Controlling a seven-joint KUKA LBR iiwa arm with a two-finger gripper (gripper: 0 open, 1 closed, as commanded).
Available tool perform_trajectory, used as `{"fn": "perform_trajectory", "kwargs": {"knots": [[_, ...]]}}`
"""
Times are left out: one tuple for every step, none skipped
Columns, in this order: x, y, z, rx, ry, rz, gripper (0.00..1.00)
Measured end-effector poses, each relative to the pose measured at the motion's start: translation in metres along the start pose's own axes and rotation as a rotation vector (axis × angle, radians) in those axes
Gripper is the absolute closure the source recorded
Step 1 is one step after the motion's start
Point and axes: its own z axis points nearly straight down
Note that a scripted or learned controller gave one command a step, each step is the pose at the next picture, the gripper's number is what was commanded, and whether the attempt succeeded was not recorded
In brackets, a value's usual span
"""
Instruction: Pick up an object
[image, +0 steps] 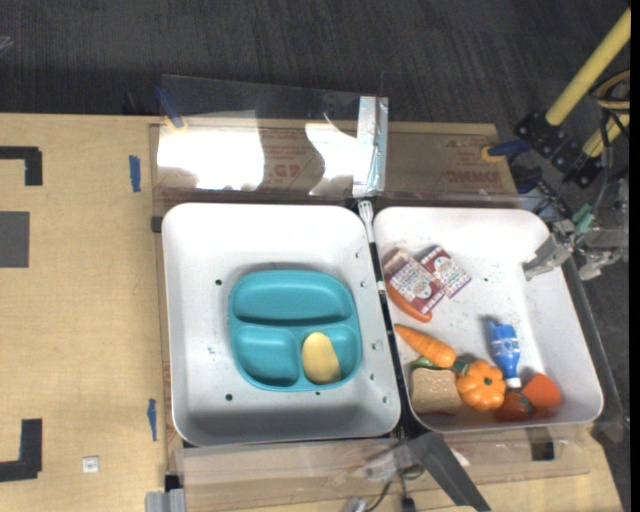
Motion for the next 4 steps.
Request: {"fn": "perform_trajectory", "kwargs": {"knots": [[-0.032,-0.039,0.117,0.011,0.005,-0.103,0.0],[0.004,-0.06,0.176,-0.008,-0.004,-0.093,0.0],[0.003,-0.059,0.164,-0.015,-0.006,-0.089,1.0],[0.022,-0.03,0.074,-0.007,-0.002,0.058,1.0]]}}
